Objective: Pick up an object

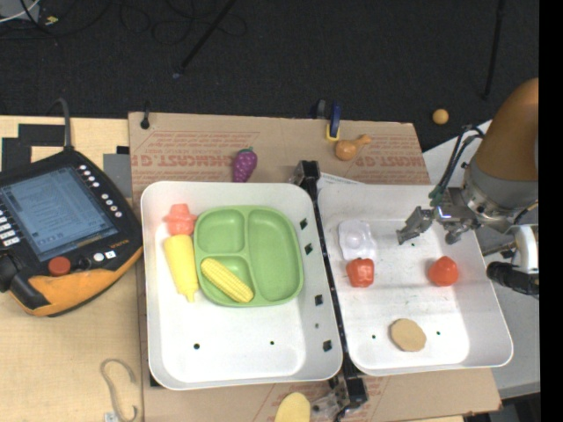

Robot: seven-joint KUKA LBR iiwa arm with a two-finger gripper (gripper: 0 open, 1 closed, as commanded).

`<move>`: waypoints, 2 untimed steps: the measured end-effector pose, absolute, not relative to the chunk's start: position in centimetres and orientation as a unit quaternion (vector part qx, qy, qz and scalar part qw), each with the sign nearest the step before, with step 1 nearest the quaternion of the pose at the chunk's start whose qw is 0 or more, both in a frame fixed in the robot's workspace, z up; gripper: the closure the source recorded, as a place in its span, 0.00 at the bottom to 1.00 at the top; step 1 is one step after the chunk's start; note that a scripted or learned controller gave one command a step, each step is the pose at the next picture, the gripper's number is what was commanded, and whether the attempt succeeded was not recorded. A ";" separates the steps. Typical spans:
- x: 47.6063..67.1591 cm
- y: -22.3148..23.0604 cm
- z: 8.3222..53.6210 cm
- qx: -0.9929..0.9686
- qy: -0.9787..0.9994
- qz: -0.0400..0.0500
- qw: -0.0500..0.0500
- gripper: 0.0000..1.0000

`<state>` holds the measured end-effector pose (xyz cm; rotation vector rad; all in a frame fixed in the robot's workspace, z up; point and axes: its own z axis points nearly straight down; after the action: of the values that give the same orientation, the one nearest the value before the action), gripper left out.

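- Camera view, bench: two white bins side by side, left bin (167,341) and right bin (475,345), set on a sheet of cardboard (202,143) that likely serves as a liner under both.
- Left bin: green divided plate (264,253) in the upper middle; yellow corn cob (227,280) lying across the plate's lower left compartment; yellow bottle (180,266) with an orange cap (179,220) just beside the plate's left edge, along the bin's left wall.
- Right bin: loose items spread apart, probably to leave room for a grasp. Clear cup (354,235) near the upper left corner; red pepper (361,272) just below it, touching or nearly so; red tomato (443,271) toward the right wall; tan biscuit (408,334) near the lower edge, well apart from the rest.
- Arm (510,148): reaching in over the right bin's upper right corner, wrist tilted toward the bin's middle.
- Gripper (420,225): above the bin's upper middle, between cup and tomato, touching neither. Fingers spread apart, nothing between them; no item held.
- Judgement: pick not yet made. Tomato and pepper nearest candidates; cup looks hard to grip, being clear and thin.
- Outside the bins: purple grape bunch (244,163) and small orange gourd (349,147) on the cardboard beyond the upper edges; yellow lemon (293,407) below the lower edges; control pendant (62,227) at the bench's left edge, clear of the work area.
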<state>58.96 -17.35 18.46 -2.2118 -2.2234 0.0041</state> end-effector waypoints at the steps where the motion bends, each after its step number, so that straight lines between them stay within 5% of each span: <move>1: 58.5 -16.5 13.7 -0.707 -0.707 0.001 0.003 0.00; 2: 58.5 -16.2 8.5 -0.706 -0.708 0.001 0.002 0.00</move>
<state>58.48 -16.24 8.46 -2.2154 -2.2208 0.0037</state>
